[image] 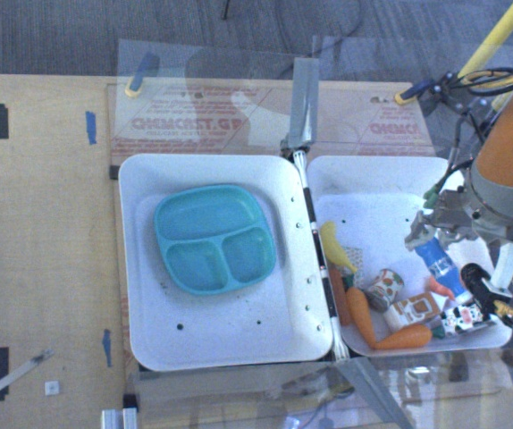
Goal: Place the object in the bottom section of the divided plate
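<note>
Teal divided plate (214, 238) in left bin (140, 329); claw (428, 232) over right bin (364, 186) | grip state unclear

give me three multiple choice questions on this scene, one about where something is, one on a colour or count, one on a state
1. Where is the divided plate?
A. in the left bin
B. in the right bin
C. on the floor

2. What colour is the divided plate?
A. red
B. teal
C. black

3. What is in the plate's sections?
A. a carrot
B. a banana
C. nothing yet

Answers:
1. A, the plate lies flat in the left bin, while the toys lie in the right bin.
2. B, it is teal against the white bin.
3. C, all three sections are bare; the orange carrots and the yellow banana lie in the right bin, where the arm reaches in.
</note>
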Controlling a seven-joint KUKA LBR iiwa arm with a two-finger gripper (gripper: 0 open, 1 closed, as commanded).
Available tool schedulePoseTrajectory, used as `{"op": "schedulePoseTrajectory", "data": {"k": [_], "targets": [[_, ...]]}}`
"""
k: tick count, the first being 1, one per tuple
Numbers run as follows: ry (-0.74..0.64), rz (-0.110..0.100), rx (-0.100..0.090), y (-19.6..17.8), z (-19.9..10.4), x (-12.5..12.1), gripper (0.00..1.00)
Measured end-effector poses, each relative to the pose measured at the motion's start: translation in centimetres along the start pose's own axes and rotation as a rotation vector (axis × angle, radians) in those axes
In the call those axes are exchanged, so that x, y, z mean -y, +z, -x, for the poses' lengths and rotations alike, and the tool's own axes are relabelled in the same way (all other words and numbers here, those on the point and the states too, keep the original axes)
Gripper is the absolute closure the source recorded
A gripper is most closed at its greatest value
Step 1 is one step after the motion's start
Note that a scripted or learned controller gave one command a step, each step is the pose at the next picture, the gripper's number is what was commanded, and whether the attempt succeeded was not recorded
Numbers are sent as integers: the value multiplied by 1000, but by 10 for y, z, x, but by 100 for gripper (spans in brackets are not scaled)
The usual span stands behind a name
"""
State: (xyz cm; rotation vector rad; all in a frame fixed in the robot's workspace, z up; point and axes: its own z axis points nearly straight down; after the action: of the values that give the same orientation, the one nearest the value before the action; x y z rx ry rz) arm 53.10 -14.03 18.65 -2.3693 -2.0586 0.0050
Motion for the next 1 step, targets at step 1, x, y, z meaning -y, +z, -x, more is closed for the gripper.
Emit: {"op": "schedulePoseTrajectory", "data": {"k": [1], "targets": [[-244,0,-1,4,-101,-5,100]]}}
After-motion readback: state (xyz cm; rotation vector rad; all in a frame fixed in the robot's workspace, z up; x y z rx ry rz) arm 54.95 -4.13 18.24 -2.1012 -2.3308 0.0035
